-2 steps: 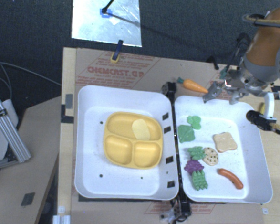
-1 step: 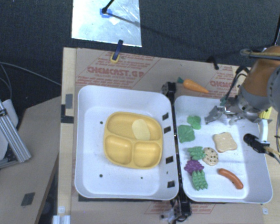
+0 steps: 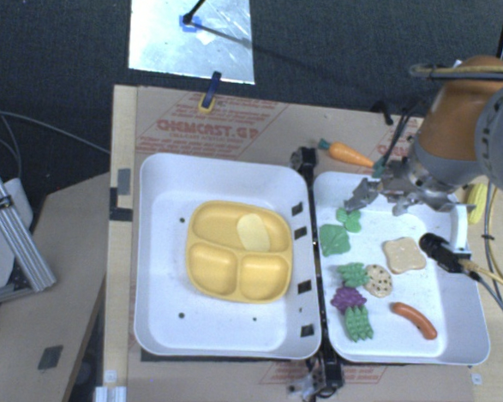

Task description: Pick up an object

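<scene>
My gripper (image 3: 379, 199) hangs over the far left part of the right bin (image 3: 465, 340), with nothing seen in it. Just below and left of it lies a small green piece (image 3: 349, 218), and a larger green leafy piece (image 3: 335, 239) lies nearer. Further toward the front are a slice of toast (image 3: 402, 254), a spotted cookie (image 3: 380, 282), a green broccoli-like piece (image 3: 350, 272), purple grapes (image 3: 348, 298), a green ridged piece (image 3: 357, 323) and a red sausage (image 3: 414, 320).
The left bin (image 3: 157, 258) holds a yellow divided plate (image 3: 238, 251) with a pale yellow piece (image 3: 253, 232) in its far compartment. A carrot (image 3: 349, 154) lies on the cardboard beyond the right bin. A foil sheet (image 3: 193, 28) lies at the back.
</scene>
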Robot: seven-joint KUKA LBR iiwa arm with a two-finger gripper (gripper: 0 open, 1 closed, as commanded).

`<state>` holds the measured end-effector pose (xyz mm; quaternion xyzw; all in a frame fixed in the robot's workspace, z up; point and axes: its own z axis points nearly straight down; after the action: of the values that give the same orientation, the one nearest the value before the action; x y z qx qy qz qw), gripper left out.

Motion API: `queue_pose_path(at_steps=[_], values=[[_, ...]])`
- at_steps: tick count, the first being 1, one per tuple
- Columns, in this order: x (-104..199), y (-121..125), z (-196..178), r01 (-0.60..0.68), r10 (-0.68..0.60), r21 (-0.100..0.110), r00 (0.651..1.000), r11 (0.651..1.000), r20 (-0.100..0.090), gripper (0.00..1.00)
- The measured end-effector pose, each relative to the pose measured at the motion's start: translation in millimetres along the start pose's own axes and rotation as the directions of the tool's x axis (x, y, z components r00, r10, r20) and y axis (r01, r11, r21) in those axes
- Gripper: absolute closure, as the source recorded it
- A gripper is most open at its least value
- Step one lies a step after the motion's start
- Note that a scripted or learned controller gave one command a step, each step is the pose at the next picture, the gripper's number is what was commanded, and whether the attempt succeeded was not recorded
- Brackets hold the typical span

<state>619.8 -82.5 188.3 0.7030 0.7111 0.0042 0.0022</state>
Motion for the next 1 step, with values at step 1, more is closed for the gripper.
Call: queue_pose_path(at_steps=[1], values=[[-5.8,0.2,-5.9,-0.007,0.007,0.003,1.0,1.0,0.003,1.0]])
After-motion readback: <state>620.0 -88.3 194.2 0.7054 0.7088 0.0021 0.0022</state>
